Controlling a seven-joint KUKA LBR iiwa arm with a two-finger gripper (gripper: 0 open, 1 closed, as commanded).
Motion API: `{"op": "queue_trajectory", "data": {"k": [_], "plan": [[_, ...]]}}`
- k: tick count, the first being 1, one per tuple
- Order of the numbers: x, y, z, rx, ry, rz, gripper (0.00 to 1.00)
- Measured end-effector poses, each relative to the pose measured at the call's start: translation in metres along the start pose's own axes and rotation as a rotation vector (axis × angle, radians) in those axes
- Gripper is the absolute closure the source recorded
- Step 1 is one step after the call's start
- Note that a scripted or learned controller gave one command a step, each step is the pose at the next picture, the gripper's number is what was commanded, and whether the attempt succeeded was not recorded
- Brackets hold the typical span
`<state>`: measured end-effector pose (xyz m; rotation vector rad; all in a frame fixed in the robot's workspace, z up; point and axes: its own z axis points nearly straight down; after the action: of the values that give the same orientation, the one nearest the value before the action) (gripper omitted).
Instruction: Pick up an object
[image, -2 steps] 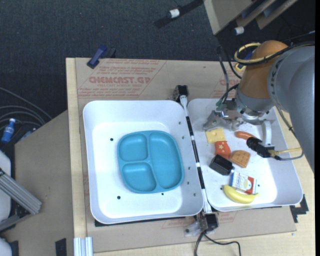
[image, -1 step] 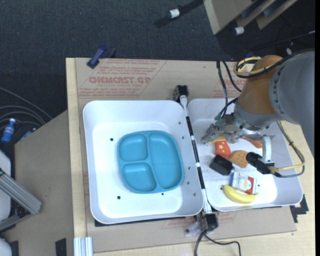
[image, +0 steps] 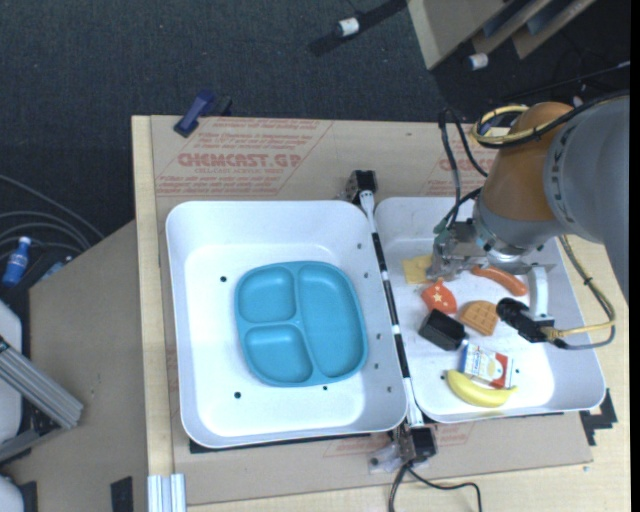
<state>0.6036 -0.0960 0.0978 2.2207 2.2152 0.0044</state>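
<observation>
Broadly, the bench under me is a brown board carrying two white bins side by side. My arm, grey with an orange band, comes in from three o'clock and hangs over the right bin. At nine o'clock of that one sits the left bin, and in its middle lies a blue divided plate with three compartments.

My gripper is down at the right bin's upper left part, at about ten o'clock of that bin's centre. I cannot tell how my gripper stands or whether it has hold of anything; the wrist hides most of it.

The loose objects all lie in the right bin. A banana lies at six o'clock of the pile, touching a small white and red carton just above it. A black block sits near the bin's left wall, beside a brown waffle piece. An orange sausage lies at one o'clock of the waffle piece. A red strawberry sits just below my gripper, and a yellow wedge lies at nine o'clock of it.
</observation>
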Motion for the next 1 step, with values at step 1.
{"op": "queue_trajectory", "data": {"k": [1], "plan": [[0.0010, -0.0019, 0.0030, 0.006, 0.002, -0.001, 0.00]]}}
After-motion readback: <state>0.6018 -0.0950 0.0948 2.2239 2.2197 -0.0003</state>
